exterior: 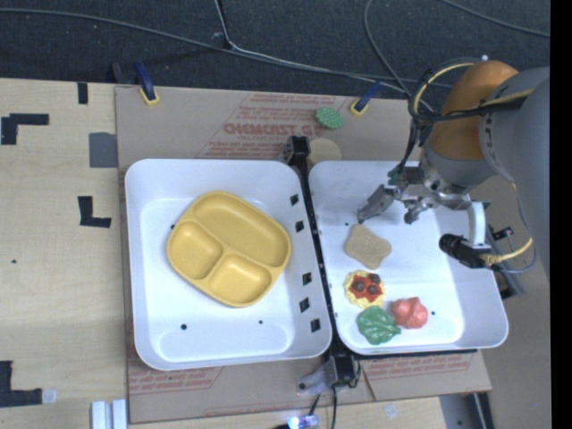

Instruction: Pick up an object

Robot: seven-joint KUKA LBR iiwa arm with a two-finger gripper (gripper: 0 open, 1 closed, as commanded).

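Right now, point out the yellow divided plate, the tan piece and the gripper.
yellow divided plate (229, 248): camera view, on the ridge where its compartments meet.
tan piece (367, 246): camera view, middle of its top face.
gripper (393, 208): camera view, midway between its fingertips.

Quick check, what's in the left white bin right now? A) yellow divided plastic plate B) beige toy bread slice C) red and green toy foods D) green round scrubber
A: the yellow divided plastic plate lies in the left white bin, while the beige toy bread slice and the other toy foods sit in the right white bin.
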